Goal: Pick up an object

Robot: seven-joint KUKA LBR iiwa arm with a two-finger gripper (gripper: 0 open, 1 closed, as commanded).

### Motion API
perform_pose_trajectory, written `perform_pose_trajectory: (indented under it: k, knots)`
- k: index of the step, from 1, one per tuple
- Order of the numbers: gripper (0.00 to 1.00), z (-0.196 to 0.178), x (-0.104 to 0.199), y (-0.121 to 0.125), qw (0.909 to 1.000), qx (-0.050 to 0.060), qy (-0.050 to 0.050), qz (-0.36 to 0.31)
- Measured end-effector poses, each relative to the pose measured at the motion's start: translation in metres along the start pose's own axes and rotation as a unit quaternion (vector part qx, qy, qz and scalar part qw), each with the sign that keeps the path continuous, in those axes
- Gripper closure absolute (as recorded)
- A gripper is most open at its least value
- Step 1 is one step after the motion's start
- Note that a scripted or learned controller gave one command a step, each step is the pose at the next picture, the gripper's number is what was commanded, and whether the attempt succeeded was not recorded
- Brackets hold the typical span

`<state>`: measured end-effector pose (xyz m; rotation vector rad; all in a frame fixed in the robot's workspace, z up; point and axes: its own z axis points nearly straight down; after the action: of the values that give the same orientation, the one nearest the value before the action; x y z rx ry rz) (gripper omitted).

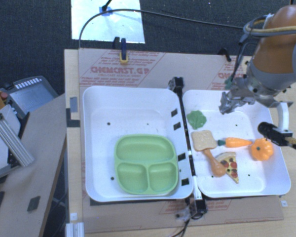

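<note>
My gripper hangs over the back of the right bin, above and to the right of a green leafy piece. No object is seen between its fingers. Nearer the front lie a tan toast slice, an orange carrot, an orange pumpkin-like fruit, a pizza slice and a tan drumstick-shaped piece.
The left bin holds a green divided plate toward its front. A black clip strip runs along the wall between the bins. A cardboard sheet lies under both bins.
</note>
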<state>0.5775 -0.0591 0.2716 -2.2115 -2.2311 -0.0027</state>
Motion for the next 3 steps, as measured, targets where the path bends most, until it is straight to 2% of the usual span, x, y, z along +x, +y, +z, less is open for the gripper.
perform_pose_trajectory:
  k: [2, 3]
  knots:
    - [1.00, 0.008, 0.112, 0.009, 1.0000, -0.001, 0.000, -0.001]
    - [1.00, 0.029, 0.167, 0.020, 1.0000, 0.000, 0.000, 0.000]
